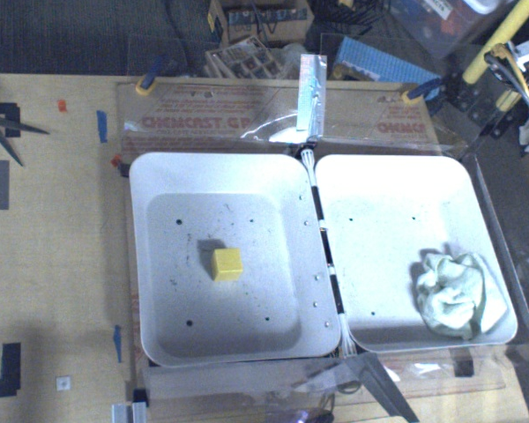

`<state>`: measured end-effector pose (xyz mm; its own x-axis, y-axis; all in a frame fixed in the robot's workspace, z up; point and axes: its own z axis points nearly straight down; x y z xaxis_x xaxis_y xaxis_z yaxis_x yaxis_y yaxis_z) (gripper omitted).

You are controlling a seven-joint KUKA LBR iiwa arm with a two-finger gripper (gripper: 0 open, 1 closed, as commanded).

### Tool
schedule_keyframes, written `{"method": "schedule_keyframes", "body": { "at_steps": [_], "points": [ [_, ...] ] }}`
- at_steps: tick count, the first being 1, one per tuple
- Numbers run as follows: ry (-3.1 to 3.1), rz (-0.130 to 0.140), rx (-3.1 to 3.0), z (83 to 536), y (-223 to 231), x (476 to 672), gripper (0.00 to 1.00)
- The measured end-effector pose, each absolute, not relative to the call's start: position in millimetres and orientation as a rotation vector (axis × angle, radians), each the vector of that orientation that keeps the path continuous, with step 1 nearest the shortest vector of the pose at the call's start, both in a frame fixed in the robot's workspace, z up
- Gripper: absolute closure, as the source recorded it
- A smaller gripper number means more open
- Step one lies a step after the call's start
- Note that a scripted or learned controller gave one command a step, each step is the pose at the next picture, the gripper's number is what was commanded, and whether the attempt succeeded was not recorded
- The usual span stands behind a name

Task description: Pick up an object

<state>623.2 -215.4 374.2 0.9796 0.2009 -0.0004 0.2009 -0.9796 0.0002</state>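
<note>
There are two white bins side by side on the bench. In the left bin (159, 179) sits a little yellow block (227, 264), close to the middle of the floor and well apart from every wall. In the right bin (383, 173) lies a crumpled cloth (453, 291), white with a bit of green, bunched up near the front right corner.

The block looks like the easy one to pick. I think it is light and stiff, maybe foam or wood (I can't say which from here). It has flat sides, so two of them facing each other would be good places to pinch. It sits a bit turned, so the gripper may need to turn to match. There is plenty of room all around it to come straight down.

The cloth looks soft and floppy. It would squash when pinched, and a fold could slip out. The best spot is probably the highest lump in the middle. It is near the wall, so that side is tight.

How wide the gripper is open, or if it has hold of anything, I cannot tell.
</note>
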Motion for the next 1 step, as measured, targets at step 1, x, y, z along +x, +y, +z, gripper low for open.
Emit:
{"method": "schedule_keyframes", "body": {
  "at_steps": [1],
  "points": [
    [0.334, -0.005, 3.126, 351.5, -221.3, 582.9, 1.0]
  ]
}}
